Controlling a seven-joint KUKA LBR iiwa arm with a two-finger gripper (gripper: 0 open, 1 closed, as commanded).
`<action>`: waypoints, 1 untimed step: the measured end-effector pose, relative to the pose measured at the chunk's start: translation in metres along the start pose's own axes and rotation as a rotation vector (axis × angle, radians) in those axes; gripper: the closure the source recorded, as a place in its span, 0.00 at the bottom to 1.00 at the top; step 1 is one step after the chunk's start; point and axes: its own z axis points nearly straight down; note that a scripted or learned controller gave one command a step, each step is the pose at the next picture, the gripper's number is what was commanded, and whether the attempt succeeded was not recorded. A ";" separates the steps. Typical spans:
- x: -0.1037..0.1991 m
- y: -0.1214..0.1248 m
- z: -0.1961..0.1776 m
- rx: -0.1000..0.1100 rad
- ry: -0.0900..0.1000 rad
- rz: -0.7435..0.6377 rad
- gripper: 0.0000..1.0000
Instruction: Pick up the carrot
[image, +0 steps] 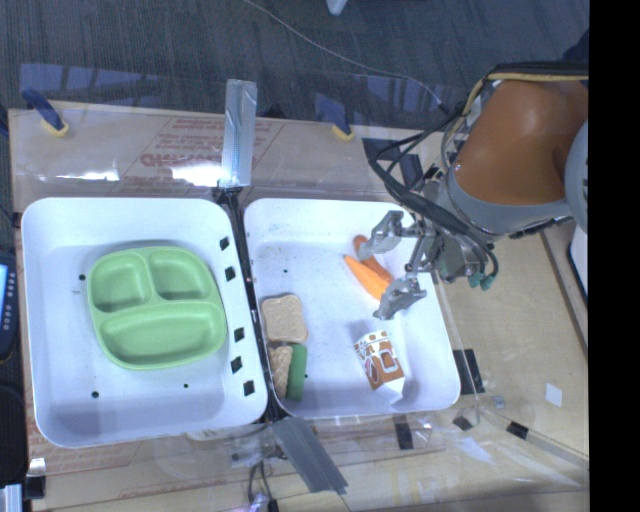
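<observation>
An orange carrot (366, 271) lies in the right bin (320, 225), near its right wall, pointing from upper right to lower left. My gripper (392, 263) hangs right over the carrot's right end, open. One finger (383, 232) sits above the carrot and the other finger (398, 297) below it. The carrot's right end lies between the two fingers, and nothing is gripped.
In the right bin a slice of toast (284, 317) lies at the left, with a cracker and a green piece (297, 372) below it, and a small printed carton (380, 361) sits at the lower right. The left bin (60, 400) holds a green divided plate (156, 306).
</observation>
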 end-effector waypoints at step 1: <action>-0.037 -0.073 0.128 -0.005 0.012 0.052 0.00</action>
